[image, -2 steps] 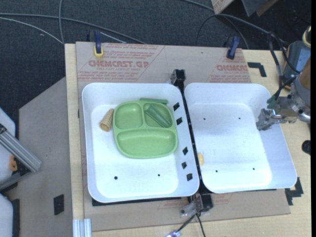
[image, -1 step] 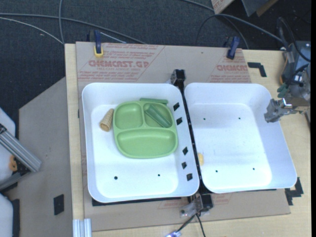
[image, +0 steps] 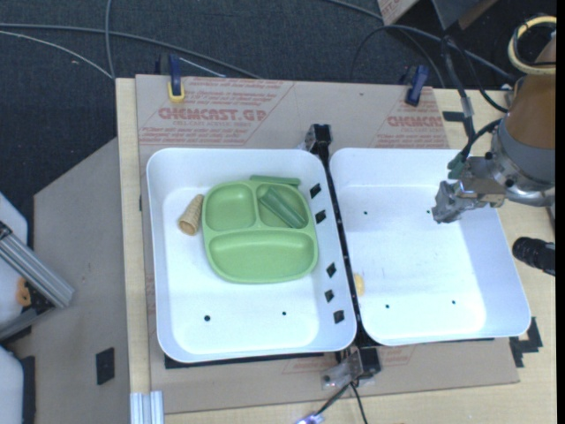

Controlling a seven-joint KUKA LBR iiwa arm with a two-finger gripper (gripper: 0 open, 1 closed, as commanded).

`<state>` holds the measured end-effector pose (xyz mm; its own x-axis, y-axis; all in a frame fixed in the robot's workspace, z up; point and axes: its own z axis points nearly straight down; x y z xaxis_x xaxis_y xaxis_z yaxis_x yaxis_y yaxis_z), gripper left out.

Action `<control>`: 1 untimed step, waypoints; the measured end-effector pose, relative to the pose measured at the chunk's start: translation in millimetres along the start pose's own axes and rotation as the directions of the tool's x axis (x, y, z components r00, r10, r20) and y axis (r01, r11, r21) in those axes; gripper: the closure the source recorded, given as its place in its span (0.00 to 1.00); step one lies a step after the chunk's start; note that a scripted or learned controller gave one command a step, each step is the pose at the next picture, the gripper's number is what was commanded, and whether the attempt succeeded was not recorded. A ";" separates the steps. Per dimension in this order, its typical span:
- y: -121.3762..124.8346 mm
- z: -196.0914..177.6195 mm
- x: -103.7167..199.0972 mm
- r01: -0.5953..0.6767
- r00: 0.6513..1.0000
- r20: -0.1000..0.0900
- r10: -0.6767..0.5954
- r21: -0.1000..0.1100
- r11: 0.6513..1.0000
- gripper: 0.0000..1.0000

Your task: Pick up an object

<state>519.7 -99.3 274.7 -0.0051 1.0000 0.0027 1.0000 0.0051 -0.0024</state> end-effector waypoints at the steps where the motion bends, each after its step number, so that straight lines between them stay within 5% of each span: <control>1: 1.2 17.5 58.6 0.002 1.000 -0.001 -0.002 0.001 1.000 1.00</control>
<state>520.5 -40.7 257.4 -0.0068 1.0000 0.0038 1.0000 0.0068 -0.0036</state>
